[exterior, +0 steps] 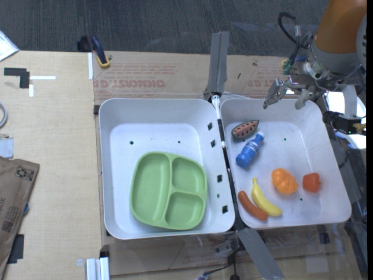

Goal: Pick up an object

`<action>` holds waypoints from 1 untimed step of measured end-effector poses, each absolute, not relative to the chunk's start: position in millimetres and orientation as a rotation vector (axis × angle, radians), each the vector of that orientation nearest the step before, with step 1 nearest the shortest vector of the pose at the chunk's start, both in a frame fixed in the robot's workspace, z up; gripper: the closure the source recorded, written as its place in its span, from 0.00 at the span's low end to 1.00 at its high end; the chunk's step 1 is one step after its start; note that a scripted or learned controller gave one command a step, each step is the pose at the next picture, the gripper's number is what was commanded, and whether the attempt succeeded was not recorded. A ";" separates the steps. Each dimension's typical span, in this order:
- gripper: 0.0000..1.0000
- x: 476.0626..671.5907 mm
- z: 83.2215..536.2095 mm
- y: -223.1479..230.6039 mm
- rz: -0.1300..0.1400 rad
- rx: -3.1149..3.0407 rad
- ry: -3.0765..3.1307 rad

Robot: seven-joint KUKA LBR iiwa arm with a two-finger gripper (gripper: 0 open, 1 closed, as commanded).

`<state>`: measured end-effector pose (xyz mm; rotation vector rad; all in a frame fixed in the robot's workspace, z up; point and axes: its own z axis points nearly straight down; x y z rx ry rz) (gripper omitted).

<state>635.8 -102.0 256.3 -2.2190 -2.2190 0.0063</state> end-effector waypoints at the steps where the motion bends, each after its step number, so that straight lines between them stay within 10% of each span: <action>1: 0.00 651.4 90.3 -96.1 0.003 -2.216 -2.226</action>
